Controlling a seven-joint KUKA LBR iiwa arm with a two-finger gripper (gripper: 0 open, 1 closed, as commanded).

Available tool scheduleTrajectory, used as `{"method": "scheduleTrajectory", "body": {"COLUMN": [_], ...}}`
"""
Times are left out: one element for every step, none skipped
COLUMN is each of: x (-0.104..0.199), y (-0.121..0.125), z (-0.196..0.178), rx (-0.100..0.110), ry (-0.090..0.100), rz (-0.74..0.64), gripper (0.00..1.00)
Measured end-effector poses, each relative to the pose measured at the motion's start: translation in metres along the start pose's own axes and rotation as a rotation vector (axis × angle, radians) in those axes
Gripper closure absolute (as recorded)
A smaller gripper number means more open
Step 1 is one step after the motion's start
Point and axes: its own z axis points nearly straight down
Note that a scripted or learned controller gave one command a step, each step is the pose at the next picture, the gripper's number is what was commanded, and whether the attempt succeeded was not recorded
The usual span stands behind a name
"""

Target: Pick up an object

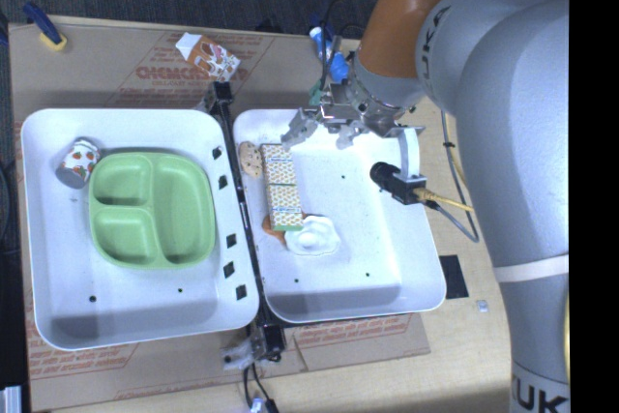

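Fingers of the gripper point(324, 123) are seen spread apart, with nothing between them, above the far edge of the right bin point(406, 290). A patterned box point(281, 187) is found lying near them, toward the view's lower left, beside the bin's left wall. Its long axis runs from far to near. A white cup point(311, 236) is touched by its near end.

A single fixed camera is mounted above the table point(116, 53) and looks down at a slant. Both white bins point(39, 237) fall fully within frame at moderate range; the arm point(503, 111) enters from the right.
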Motion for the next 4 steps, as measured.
{"method": "scheduleTrajectory", "body": {"x": [0.001,0.059,0.058,0.033], "y": [0.000,-0.076,-0.076,-0.060], "z": [-0.010,-0.004,-0.004,-0.049], "rx": [0.002,0.001,0.000,-0.002], "ry": [0.001,0.000,-0.001,-0.001], "rz": [-0.004,-0.002,-0.001,0.002], "gripper": [1.00,1.00,0.00,0.00]}}
